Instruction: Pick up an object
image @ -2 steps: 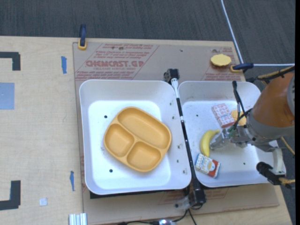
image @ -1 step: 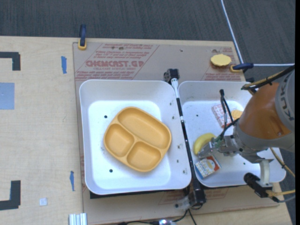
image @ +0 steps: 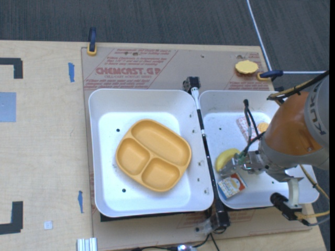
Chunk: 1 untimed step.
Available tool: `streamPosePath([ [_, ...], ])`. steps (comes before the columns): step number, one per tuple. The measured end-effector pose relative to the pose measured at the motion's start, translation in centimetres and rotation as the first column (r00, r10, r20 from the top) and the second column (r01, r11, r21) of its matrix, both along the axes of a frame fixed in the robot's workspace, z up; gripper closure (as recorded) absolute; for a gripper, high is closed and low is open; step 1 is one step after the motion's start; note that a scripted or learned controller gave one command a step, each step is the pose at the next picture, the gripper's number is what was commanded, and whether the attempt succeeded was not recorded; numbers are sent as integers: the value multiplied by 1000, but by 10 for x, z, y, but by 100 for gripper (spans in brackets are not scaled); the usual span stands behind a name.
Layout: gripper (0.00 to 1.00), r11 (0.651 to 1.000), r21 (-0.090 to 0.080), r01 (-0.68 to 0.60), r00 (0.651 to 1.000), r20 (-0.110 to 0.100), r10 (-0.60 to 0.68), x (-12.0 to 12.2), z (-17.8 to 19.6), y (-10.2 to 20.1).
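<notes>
Nothing is picked up yet. Just right of the banana (image: 226, 159), the tool (image: 245, 162) sits low; I cannot tell its grip. Lifting is left.

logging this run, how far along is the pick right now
Done: the arm has reached into the right bin, and its hand is down among the items, next to the yellow banana-like piece and above a small packet. In hand: nothing visibly gripped; the view is too cluttered there to tell. Left: secure an object and lift it. The left bin holds a yellow divided plate.
</notes>
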<state>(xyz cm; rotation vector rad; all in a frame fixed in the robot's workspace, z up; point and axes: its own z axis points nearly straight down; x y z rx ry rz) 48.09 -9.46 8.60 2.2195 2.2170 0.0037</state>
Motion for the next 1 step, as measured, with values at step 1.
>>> streamPosePath([
  [1,100,1000,-1,-1,1000,4,1,1,10,0],
])
